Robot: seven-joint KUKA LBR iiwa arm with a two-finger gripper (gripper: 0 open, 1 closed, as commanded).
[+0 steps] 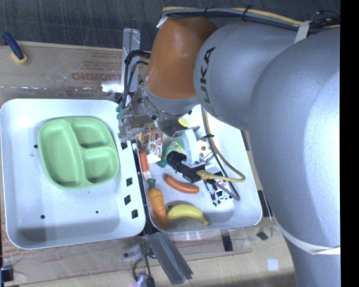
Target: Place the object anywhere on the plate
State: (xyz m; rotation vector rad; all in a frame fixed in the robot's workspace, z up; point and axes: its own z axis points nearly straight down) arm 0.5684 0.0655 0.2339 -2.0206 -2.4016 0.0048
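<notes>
View: camera view, looking down at a slant on the desk (60,70) and both bins.
Plate: a pale green divided plate (78,151) lies flat in the left bin (18,220), toward that bin's 11 o'clock, with nothing on it.
Arm: the grey arm (257,70) comes in from 3 o'clock and hangs over the upper part of the right bin (248,211).
End effector: the end effector (133,123) sits low at the right bin's 10 o'clock corner, just beside the wall between the two bins.
End effector state: I cannot tell how far open it is, nor whether it has hold of anything.
Likely object: a small brown-and-white packet (151,142) lies near the end effector, at its 5 o'clock. I judge this to be the thing to move. It is in the right bin, well apart from the plate.
Other contents: an orange marker (144,165) lies along the bin's 9 o'clock wall. A green piece (175,147) is just beside the packet and a red sausage (181,185) lies near the centre. A carrot (158,205) is at 7 o'clock, with a banana (185,213) at 6 o'clock, close beside it.
Step in hand: the pick, by my reading; nothing has reached the plate.
Next move: it calls for a firm grip on one thing in the clutter, a lift clear of the dividing wall, then travel toward 9 o'clock and a release over the plate.
</notes>
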